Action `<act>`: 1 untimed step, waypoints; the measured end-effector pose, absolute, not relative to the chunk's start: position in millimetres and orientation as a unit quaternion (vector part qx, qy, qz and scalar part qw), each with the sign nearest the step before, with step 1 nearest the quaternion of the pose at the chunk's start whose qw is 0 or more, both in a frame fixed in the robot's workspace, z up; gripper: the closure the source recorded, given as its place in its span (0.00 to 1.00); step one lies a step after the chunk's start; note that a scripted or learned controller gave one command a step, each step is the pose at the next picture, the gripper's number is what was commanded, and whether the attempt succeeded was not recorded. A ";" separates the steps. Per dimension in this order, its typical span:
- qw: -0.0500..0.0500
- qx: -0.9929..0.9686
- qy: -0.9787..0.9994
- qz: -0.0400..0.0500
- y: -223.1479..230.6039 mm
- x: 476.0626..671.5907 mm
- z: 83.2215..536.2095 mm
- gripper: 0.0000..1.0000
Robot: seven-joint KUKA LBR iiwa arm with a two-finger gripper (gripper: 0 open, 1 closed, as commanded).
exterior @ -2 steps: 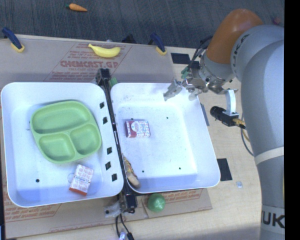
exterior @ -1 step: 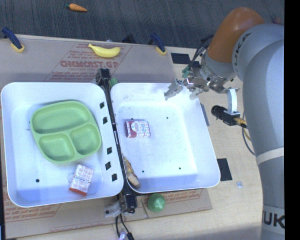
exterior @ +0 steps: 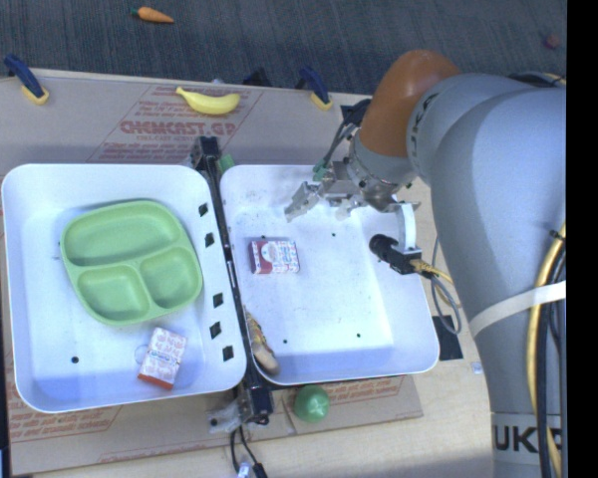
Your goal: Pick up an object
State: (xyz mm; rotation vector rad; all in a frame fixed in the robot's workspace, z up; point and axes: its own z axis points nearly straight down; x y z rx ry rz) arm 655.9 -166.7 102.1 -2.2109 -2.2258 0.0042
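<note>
so the grey kuka arm with the orange band (exterior: 419, 98) is reaching in over the right white plastic bin (exterior: 379, 352), and its metal two-finger jaws (exterior: 314, 195) sit near the bin's back edge, up toward the divider. they look slightly parted with nothing between them, though it's small and a bit blurry so i wouldn't swear to how wide.

closest thing to grab is the small red and white carton (exterior: 274, 256), lying flat on the bin floor, just below and a little left of the jaws, apart from them. a small tan object (exterior: 261, 349) is tucked in the bin's front left corner. the left white bin (exterior: 20, 297) has a green sectioned plastic plate (exterior: 132, 260) and another small red and white packet (exterior: 162, 356). a yellow toy banana (exterior: 208, 100) lies on the cardboard behind the bins.

what could go wrong, imo: the carton is low and flat, so a narrow opening could just land on top and shove it. coming down where it is now, it closes on bare floor.
</note>
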 end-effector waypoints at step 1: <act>0.000 -0.706 -0.708 0.000 -186.1 657.2 179.0 0.00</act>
